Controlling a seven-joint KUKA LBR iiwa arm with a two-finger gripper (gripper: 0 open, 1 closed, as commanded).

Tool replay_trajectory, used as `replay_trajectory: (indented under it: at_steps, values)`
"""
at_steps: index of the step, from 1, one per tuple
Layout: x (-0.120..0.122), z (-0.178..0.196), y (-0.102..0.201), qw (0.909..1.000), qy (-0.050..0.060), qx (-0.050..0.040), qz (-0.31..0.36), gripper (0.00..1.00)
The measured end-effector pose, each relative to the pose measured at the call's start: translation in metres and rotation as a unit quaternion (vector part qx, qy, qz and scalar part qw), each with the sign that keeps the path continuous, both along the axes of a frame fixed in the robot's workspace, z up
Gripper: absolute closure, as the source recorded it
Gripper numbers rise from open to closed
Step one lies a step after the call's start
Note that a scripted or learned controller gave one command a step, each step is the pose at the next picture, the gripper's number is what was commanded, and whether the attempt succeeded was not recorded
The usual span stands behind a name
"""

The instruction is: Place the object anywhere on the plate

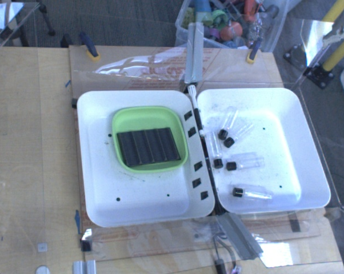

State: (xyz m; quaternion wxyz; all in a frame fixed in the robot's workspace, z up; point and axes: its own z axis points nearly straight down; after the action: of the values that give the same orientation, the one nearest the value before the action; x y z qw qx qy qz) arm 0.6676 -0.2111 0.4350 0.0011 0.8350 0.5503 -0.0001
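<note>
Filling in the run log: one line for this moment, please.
green plate: left bin, dark ridged block on it | clear vials: right bin, loose

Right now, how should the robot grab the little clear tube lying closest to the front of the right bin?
Probably straight from above, around the clear middle of the front tube. It lies flat, pointing left to right, black cap at its left end, so closing across its narrow width looks easiest. It lies apart from the other tubes, though it might roll.
</note>
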Motion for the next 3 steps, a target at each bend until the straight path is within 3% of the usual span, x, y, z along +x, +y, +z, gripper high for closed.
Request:
replay_trajectory:
  at_steps: [3]
  values:
    - [0.0, 0.0, 0.0, 1.0, 0.0, 0.0, 0.0, 0.0]
